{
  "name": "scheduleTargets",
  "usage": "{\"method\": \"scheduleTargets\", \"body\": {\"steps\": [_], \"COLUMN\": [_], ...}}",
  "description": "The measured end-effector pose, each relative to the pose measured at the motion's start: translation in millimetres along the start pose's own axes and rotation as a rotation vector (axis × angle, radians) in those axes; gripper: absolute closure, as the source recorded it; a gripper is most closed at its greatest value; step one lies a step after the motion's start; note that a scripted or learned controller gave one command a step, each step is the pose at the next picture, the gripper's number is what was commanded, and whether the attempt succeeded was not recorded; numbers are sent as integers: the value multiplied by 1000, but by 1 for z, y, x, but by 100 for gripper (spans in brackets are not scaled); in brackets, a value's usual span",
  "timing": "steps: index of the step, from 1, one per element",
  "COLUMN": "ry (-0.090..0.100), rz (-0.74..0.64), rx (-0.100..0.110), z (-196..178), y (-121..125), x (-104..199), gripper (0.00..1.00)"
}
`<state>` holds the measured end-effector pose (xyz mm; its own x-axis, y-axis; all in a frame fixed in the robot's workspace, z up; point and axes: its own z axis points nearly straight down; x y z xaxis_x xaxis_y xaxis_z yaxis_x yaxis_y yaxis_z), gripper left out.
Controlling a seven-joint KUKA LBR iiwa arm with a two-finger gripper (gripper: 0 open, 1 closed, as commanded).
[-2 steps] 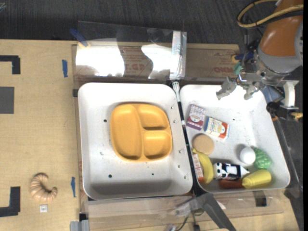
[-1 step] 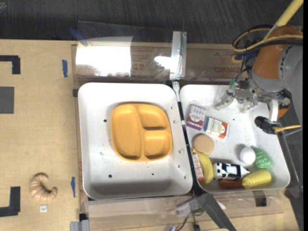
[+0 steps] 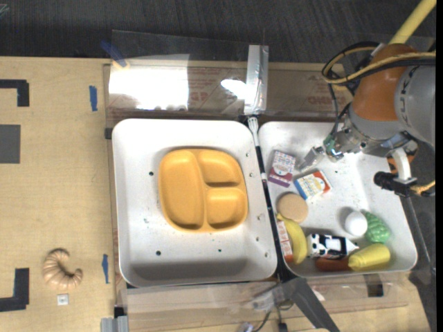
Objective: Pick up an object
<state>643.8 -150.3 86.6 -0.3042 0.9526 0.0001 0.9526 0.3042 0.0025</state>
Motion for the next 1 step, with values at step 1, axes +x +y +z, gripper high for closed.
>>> {"method": "scheduleTargets", "body": {"steps": [1], "ry": [-2], "rz": [-212], "rx": [-3], "z": [-1], "y": [-25], "x": [45], "gripper": [0]}}
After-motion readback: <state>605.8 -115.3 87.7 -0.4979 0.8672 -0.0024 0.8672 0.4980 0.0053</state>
